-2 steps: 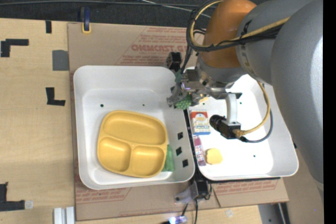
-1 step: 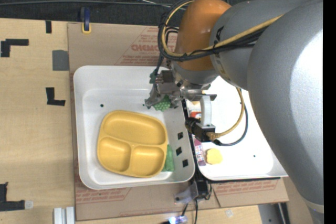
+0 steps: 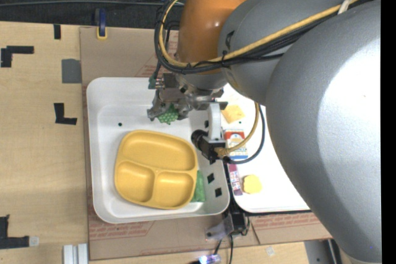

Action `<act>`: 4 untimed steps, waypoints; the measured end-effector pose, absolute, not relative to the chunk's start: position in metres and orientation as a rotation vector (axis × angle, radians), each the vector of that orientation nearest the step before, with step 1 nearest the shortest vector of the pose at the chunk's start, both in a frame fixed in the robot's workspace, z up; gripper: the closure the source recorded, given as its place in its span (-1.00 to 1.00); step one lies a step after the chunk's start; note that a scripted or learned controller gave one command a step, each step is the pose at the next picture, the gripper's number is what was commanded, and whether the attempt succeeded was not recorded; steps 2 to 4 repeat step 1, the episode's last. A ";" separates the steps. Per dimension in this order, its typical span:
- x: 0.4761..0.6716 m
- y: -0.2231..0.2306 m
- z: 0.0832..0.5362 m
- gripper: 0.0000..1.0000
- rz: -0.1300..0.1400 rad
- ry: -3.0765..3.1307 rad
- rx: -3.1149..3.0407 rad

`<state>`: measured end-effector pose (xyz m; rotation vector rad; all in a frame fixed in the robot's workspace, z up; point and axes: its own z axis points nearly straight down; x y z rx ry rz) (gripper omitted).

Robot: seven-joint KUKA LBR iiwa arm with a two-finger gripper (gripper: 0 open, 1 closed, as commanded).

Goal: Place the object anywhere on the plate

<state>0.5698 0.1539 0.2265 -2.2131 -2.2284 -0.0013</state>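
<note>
Arm point(image 3: 297, 71) bent low over left bin point(image 3: 102, 133)

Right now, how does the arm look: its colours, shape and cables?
The arm is thick, rounded and grey, with a glossy orange band above the wrist. Yellow and black cables run along it and loop around the wrist. The gripper is dark metal.

Two white bins sit side by side on the tan worktop point(image 3: 37, 151). In the right bin point(image 3: 272, 198), a yellow wedge point(image 3: 233, 113) lies at twelve o'clock, a small red-and-white box point(image 3: 236, 140) just below it, and a round yellow piece point(image 3: 251, 183) at six. Black tape marks point(image 3: 17, 54) dot the worktop at nine o'clock. A blue clamp point(image 3: 101, 23) grips the cardboard's upper edge.
</note>
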 end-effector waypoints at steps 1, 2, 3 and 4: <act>0.569 0.151 0.226 -1.00 0.003 -2.224 -2.218; 0.569 0.151 0.226 -1.00 0.003 -2.224 -2.218; 0.569 0.151 0.226 -1.00 0.003 -2.224 -2.218; 0.569 0.151 0.226 -1.00 0.003 -2.224 -2.218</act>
